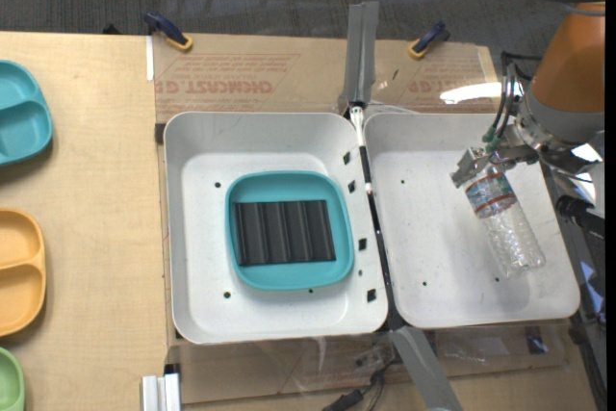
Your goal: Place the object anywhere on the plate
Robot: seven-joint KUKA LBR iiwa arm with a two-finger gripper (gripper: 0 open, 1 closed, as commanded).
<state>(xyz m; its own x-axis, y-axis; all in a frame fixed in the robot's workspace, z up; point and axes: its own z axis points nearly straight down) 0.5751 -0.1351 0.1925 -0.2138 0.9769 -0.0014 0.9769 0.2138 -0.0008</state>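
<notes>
Nearest the camera, the clear plastic bottle [502, 221] lies in the right bin [423, 265], its body slanting toward the near right corner and its cap end pointing up toward the pincer [481, 164]. The teal plate [243, 276] with the dark ribbed insert sits in the middle of the left bin [192, 207], well apart from the bottle and across the divider between the two bins. The step in hand looks like grasping the bottle at its neck end; to do it well, the pincer should close squarely across the bottle rather than along it, since a smooth round body can roll or squirt out, and the lift should clear both bin walls before carrying left over the plate. The pincer sits right at the bottle's upper end, but whether it is wide, narrow or clamped on the bottle I cannot tell, because cables and the wrist blur that spot. Farther back, the arm [573, 53] reaches in from the right, its orange band above the grey wrist, angled down over the right bin's far right corner.
</notes>
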